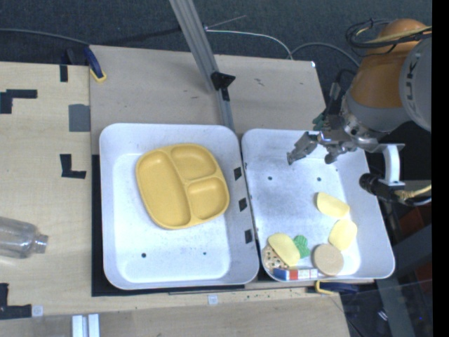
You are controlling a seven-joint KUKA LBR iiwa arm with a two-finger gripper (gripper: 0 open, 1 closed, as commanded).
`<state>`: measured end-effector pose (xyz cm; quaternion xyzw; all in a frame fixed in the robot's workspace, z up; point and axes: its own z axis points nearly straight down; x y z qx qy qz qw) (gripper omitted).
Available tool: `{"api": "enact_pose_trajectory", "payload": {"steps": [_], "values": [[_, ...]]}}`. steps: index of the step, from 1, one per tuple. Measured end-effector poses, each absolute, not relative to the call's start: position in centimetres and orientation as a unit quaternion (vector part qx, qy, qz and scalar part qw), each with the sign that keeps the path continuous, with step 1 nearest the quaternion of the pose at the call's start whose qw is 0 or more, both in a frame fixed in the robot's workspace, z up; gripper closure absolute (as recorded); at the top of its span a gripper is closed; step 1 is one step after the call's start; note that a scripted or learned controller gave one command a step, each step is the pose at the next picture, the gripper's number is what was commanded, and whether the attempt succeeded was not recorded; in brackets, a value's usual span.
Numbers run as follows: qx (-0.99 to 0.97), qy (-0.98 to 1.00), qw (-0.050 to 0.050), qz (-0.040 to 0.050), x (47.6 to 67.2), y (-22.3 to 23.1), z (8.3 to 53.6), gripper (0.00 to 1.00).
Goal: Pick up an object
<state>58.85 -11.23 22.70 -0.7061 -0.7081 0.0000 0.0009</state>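
Over the right bin (266, 209), at its twelve o'clock edge, your gripper (313, 152) hovers, fingers apart and bare. Yellow toy pieces (332, 204) wait toward five o'clock; you must next travel there and descend.

A pale wooden counter (42, 118) with black tape marks sits on dark blue-grey carpet (84, 5). A metal pole (193, 30) slants across it. Thin cables (42, 37) trail over the floor, and a clear plastic bottle (19, 237) lies at the left edge.
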Motion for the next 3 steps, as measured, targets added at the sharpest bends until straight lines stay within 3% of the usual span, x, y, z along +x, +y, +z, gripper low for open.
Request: {"api": "enact_pose_trajectory", "payload": {"steps": [1, 2, 3], "values": [[-0.705, -0.709, 0.002, -0.0004, 58.9, -11.1, 23.7, 1.0], [-0.707, -0.707, 0.005, 0.0038, 54.1, -8.9, 15.0, 1.0], [-0.706, -0.708, -0.002, -0.0021, 55.3, -6.9, 26.1, 1.0]]}}
